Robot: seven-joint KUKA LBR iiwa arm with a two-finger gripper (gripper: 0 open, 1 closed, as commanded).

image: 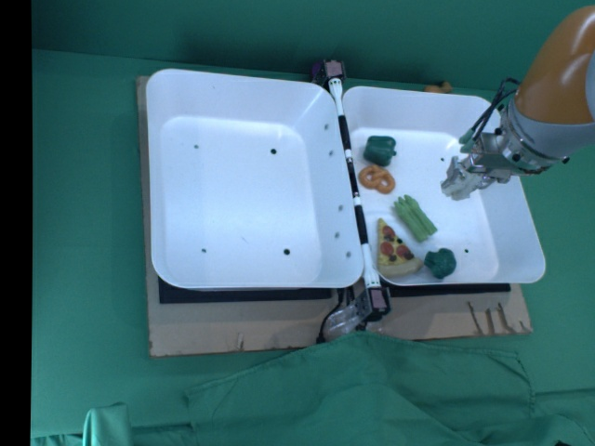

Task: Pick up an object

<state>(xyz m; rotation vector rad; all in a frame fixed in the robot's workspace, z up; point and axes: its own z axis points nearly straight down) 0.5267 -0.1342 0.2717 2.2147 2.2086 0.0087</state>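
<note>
The left bin [244,179] is a shallow white tray with a few dark dots on its floor. A black-and-white divider bar [353,189] runs along the seam to the right bin [502,240], which holds all the toy food. Nearest the seam lie an orange pretzel [377,179] and, below it, a pizza slice [396,248], a yellow wedge with red and dark toppings, its point toward the top of the view. A dark green pepper [379,149] sits just above the pretzel. A bundle of light green asparagus [415,217] lies slanted between pretzel and pizza, and a dark green broccoli floret [441,263] rests just beside the pizza's crust. Further right, the gripper [456,186] hangs over bare bin floor, apart from every item; whether its fingers are spread or closed cannot be told, and nothing is seen between them.
</note>
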